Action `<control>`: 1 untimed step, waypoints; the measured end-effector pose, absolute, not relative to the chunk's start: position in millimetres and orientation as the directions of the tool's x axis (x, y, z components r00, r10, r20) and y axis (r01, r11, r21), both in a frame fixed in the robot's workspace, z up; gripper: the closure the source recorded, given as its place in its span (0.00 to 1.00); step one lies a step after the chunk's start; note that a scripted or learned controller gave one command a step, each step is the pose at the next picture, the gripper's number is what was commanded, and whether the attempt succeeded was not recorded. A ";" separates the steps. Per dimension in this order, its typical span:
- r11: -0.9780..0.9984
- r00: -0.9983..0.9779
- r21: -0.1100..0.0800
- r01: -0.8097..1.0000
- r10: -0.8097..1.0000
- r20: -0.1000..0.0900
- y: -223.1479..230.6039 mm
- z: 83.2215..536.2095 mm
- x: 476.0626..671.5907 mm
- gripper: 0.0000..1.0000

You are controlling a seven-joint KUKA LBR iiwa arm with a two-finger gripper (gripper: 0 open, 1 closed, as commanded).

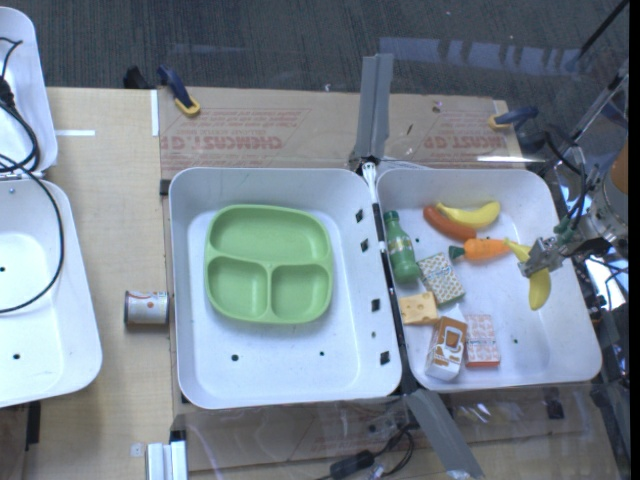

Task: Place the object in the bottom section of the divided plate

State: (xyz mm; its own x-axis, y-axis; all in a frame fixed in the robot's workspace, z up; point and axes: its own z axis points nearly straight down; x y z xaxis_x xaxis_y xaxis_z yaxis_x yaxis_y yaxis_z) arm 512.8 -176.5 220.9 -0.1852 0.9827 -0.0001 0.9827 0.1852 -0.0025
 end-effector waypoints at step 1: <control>0.183 -0.183 -0.004 0.983 0.983 0.000 -60.1 224.3 556.2 1.00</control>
